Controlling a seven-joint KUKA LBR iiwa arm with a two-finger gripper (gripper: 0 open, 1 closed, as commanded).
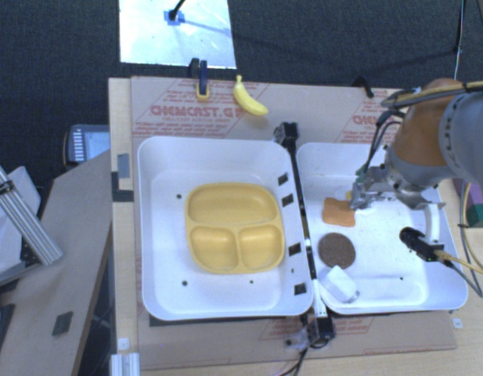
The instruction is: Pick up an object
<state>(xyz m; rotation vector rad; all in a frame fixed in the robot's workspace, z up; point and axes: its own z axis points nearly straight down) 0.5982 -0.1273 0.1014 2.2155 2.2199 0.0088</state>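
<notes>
You're looking at a tabletop point(335, 104) covered by a brown printed board, with two shallow white bins on it side by side and touching along a black seam. The left bin point(159, 210) sits nearer the board's left edge, the right bin point(441, 284) toward its right. Behind the bins, a yellow banana point(250, 100) lies on the board just beside a yellow clamp point(202, 81) at the far edge.

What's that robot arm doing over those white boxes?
It's trying to pick something up. The arm's gripper is down in the right bin, right beside an orange block. A brown disc and a white cup also lie in that bin. The left bin has a yellow tray in it. A banana lies on the board behind the bins.
</notes>
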